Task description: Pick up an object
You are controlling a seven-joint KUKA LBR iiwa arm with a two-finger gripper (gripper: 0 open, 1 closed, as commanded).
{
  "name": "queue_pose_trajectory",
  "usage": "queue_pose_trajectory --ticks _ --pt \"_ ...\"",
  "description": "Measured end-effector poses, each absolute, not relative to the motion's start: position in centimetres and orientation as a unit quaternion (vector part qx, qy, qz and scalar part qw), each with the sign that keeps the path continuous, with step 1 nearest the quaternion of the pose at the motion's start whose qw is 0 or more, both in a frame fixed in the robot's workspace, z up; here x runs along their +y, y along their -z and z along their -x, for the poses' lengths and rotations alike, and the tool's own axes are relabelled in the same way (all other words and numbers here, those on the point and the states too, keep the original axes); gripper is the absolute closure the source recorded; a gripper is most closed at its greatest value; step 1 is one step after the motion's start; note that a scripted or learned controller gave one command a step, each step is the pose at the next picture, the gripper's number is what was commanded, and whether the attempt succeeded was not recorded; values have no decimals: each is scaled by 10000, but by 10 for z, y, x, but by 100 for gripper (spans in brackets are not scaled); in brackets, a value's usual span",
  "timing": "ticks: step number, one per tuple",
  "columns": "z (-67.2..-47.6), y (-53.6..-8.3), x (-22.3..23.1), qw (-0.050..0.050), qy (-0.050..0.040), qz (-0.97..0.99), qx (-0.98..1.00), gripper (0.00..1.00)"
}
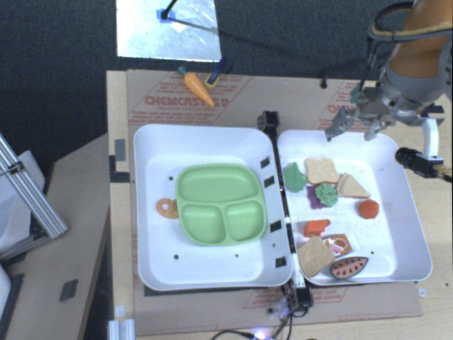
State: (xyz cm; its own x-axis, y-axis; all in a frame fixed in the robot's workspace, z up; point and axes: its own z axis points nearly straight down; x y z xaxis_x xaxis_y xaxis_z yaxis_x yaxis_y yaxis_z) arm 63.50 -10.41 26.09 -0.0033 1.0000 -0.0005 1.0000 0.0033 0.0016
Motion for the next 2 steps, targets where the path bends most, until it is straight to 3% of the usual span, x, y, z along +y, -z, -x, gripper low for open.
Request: queue_pose_trajectory --ticks 2 --pt "-642 -141 -105 -17 12 -7061 7081 0"
